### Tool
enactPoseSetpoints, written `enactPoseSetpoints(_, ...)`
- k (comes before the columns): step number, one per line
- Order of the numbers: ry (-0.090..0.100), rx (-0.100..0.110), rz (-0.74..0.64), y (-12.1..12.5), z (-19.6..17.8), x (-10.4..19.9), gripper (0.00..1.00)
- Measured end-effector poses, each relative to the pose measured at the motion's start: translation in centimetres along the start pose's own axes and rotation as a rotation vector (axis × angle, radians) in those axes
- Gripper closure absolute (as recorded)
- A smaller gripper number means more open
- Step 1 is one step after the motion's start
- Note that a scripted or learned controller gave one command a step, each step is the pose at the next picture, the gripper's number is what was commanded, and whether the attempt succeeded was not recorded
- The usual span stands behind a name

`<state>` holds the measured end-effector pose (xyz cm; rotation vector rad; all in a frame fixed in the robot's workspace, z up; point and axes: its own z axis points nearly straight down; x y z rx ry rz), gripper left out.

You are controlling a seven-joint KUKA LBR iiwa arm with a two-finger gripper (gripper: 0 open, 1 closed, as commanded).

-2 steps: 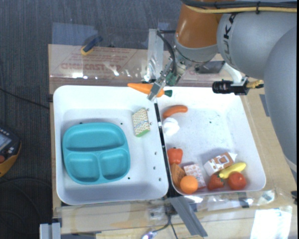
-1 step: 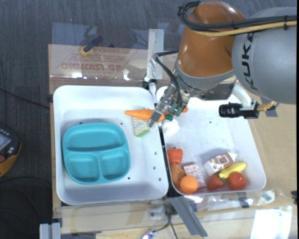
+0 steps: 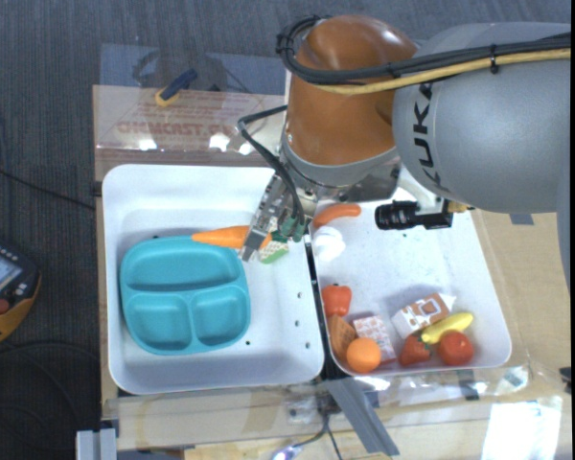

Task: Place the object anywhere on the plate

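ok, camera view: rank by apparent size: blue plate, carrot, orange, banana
1. blue plate, by far the largest
2. carrot, part hidden by the claw
3. banana and orange: too alike to rank

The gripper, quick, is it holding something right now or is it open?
Gripper: it hangs by the carrot at the far rim of the blue plate; open or closed cannot be told.
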<state>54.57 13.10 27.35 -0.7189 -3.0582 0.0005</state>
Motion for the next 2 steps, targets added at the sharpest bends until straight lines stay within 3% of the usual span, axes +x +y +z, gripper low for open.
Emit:
enactPoseSetpoints(1, 0.0, 0.0, -0.174, -0.57, -1.34, 6.44, 1.0)
enactPoseSetpoints(2, 0.001, -0.001, -0.174, -0.58, -1.34, 6.44, 0.0)
